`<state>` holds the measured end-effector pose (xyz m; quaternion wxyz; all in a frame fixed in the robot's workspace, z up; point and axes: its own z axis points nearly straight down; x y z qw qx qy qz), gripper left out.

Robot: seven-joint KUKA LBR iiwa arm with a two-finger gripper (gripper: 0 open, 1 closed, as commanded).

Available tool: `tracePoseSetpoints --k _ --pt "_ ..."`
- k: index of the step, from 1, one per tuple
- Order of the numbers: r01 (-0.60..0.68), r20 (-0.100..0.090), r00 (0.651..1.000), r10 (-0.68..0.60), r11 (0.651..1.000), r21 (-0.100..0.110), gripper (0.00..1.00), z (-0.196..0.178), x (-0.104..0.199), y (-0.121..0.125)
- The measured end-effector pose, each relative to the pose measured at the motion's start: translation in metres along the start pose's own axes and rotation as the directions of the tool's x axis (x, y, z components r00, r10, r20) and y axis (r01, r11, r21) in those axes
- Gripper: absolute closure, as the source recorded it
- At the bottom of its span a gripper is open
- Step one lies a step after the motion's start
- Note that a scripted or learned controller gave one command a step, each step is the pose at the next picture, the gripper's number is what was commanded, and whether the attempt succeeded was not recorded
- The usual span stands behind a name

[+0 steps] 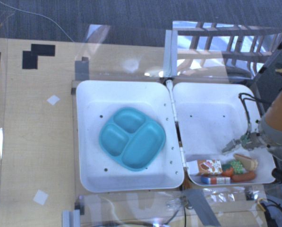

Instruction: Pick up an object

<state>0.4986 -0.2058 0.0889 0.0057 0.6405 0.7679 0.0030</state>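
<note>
From the overhead camera, the gripper (pixel 236 144) hangs low in the right bin (pixel 207 108) with its fingers spread wide and nothing between them, just above the pile in the near corner. The risk, as I judge it, is crowding — a small carton (pixel 208 166), a wedge-shaped tan piece (pixel 247 161), something green (pixel 236 166) and a reddish sausage-like toy (pixel 243 176) lie touching, so closing could nudge one aside or pinch two. A blue divided plate (pixel 132 138) sits in the left bin (pixel 91 126).
</note>
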Motion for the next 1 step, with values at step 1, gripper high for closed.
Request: tracePoseSetpoints --k 1 --pt "-0.207 0.000 0.978 0.207 0.978 0.007 0.00 -0.0946 0.0018 -0.0087"
